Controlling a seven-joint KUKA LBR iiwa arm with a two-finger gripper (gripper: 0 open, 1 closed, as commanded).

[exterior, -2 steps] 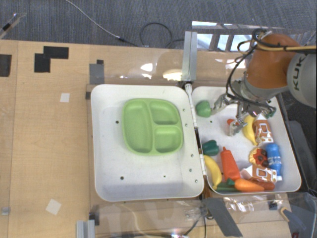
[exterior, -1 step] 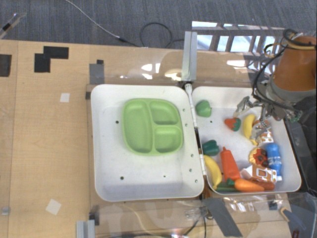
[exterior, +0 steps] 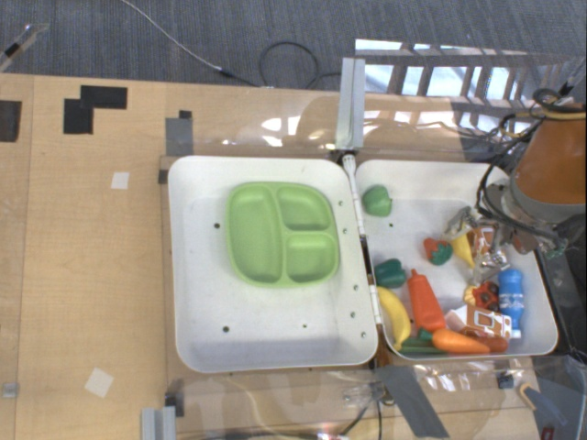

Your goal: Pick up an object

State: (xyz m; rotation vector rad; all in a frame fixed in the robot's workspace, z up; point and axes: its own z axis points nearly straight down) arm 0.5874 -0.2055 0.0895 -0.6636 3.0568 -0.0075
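Objects: a heap of toy foods and small packs lies in the right bin [exterior: 417, 186], all to the right of the green plate [exterior: 281, 233].
Green plate: three compartments, lying flat in the middle of the left bin [exterior: 197, 328].
Green ball [exterior: 376, 200]: alone near the right bin's upper left corner, the piece closest to the green plate's top edge.
Dark green piece [exterior: 389, 270]: just right of the divider between the bins, level with the green plate's lower edge.
Banana [exterior: 395, 313]: below the dark green piece, beside an orange-red bottle [exterior: 424, 302].
Carrot [exterior: 461, 342]: at the right bin's lower edge, farther from the green plate.
Blue bottle [exterior: 511, 302]: upright-looking, at the far right; white label, writing too small to read.
Printed carton [exterior: 485, 321]: red and white, text not legible.
Hand [exterior: 483, 243]: low over the right-hand clutter, far from the green plate; I cannot tell its opening or whether it grips anything.
Arm [exterior: 553, 168]: orange band, entering over the desk [exterior: 83, 246].
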